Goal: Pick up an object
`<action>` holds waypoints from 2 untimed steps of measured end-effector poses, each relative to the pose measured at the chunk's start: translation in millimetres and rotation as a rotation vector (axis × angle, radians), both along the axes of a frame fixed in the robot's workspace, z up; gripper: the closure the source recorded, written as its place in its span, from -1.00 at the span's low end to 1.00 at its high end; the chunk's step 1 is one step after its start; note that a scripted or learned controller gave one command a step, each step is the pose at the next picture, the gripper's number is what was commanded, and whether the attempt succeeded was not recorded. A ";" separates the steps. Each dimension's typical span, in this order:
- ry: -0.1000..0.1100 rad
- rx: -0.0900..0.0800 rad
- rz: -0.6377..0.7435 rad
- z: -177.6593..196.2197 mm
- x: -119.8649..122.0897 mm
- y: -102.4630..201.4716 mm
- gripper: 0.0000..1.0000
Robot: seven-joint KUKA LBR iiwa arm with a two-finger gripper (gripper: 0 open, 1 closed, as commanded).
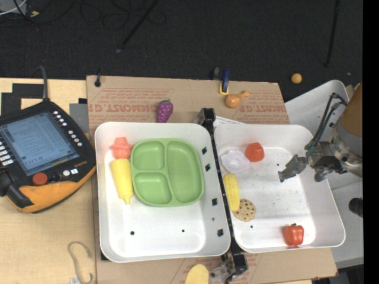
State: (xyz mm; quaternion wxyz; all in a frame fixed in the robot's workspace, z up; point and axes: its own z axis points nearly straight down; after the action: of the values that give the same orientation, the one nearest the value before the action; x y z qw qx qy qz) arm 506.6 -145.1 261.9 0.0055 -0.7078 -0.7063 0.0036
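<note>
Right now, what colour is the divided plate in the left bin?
Light green; the divided plastic plate shows clearly in the camera view.

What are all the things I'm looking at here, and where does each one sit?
Divided plate: 1, green, left bin.
Mustard bottle: 1, yellow, left bin, left of the plate.
Pink toy: 1, pink-red, left bin, above the bottle.
Tomato: 1, red, right bin, upper part.
Clear cup: 1, see-through, right bin, left of the tomato.
Corn: 1, yellow, right bin, left edge.
Cookie: 1, brown, below the corn.
Pepper: 1, red, right bin, lower right.
Grapes: 1, purple, on cardboard behind the bins.
Pear: 1, orange, on cardboard.
Control pendant: 1, black and orange, far left.
Tool: 1, grey, over the right bin.
</note>
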 end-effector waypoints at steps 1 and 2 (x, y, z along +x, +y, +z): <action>-0.012 -0.002 0.002 5.7 2.0 -0.3 -1.00; -0.005 0.000 0.002 -52.8 -6.7 -2.8 -1.00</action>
State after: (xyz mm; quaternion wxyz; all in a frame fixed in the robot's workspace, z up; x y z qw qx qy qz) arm 499.8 -148.0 209.2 0.0035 -0.7070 -0.7072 0.0019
